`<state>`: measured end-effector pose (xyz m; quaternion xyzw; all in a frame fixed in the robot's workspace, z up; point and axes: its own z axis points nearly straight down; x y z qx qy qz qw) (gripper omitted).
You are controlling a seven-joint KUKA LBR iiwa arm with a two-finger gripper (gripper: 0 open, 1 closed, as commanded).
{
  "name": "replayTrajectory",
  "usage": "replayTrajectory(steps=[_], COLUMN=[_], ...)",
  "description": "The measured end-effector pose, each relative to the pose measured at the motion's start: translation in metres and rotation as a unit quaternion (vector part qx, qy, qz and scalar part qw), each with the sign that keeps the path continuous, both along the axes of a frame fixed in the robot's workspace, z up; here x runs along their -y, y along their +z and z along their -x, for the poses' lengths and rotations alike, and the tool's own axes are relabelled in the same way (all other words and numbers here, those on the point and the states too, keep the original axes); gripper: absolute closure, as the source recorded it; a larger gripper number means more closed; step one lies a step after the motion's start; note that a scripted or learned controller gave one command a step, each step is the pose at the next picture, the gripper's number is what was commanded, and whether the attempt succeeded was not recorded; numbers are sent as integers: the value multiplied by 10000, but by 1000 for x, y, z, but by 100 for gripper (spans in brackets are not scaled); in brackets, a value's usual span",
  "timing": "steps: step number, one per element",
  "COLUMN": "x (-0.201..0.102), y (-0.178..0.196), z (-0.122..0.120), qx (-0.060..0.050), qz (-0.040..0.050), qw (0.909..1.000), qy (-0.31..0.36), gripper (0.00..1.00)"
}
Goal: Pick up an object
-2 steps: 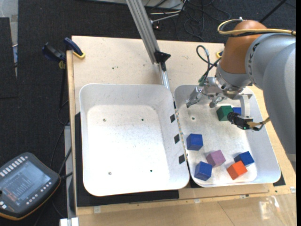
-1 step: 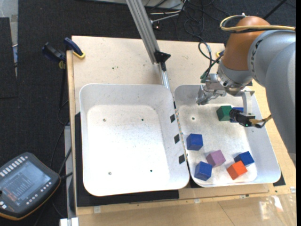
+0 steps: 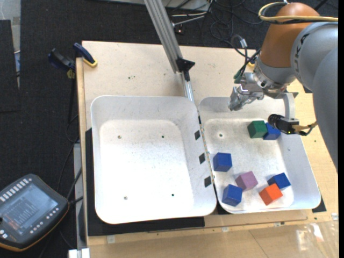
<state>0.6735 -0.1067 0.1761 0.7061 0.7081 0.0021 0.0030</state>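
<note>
My gripper [image 3: 237, 102] hangs over the far edge of the right bin [image 3: 301, 160], up and to the left of a green cube [image 3: 257, 129]. Nothing shows between its fingers. A blue cube [image 3: 272, 133] touches the green one on its right. Nearer the front lie a blue cube [image 3: 222, 161], a purple cube [image 3: 246, 180], another blue cube [image 3: 232, 194], an orange cube [image 3: 270, 193] and a blue cube [image 3: 279, 181] just behind the orange one.
The left bin [image 3: 107, 144] sits beside the right one, with black clips along the shared wall. A slanted metal pole [image 3: 166, 36] crosses behind the bins. A teach pendant [image 3: 27, 211] lies at the lower left.
</note>
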Motion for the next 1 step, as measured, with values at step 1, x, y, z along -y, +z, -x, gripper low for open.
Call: replayTrajectory(steps=[1], x=[0], y=[54], z=[-2], qx=[6], qz=[3], qw=[10000], qy=[-1], gripper=[100])
